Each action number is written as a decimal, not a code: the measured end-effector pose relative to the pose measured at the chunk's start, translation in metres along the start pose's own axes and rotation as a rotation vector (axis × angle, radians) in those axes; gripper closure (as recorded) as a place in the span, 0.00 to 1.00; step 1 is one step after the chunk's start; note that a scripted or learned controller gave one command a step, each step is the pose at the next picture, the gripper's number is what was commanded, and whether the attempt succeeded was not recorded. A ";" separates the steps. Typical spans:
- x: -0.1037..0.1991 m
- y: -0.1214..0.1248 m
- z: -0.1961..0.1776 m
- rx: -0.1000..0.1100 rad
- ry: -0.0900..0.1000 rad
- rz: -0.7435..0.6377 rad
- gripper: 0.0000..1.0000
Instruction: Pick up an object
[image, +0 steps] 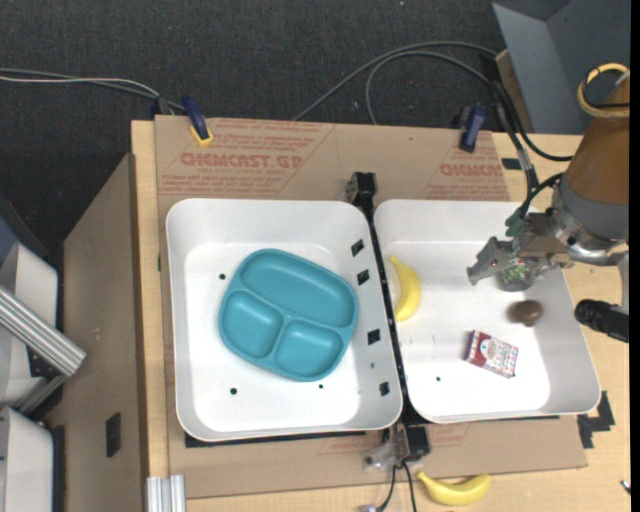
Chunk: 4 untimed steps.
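Cardboard-topped bench (250, 150) on dark carpet (250, 40); hand (512, 264) grip state unclear.

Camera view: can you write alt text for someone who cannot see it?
The grey arm's claw hangs over the right bin, which holds a banana, a small brown object and a red-and-white card box. The left bin holds a teal divided plate.

The left bin (190, 300) holds a divided tray (288, 313). In the right bin (570, 390), a banana (406, 288) lies against the dividing wall; right of the banana sit a card box (490, 353) and a small round object (526, 312).
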<state>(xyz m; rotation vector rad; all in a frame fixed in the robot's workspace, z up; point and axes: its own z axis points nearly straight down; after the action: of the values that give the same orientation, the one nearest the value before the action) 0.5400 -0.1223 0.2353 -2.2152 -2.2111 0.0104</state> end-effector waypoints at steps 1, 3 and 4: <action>0.000 0.002 -0.006 -0.011 -0.002 -0.003 0.00; 0.003 0.016 0.085 -0.008 -0.001 -0.002 0.00; 0.008 0.006 0.142 -0.005 0.000 -0.002 0.00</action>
<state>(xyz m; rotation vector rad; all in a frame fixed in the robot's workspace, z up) 0.5446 -0.1138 0.0937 -2.2159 -2.2152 0.0056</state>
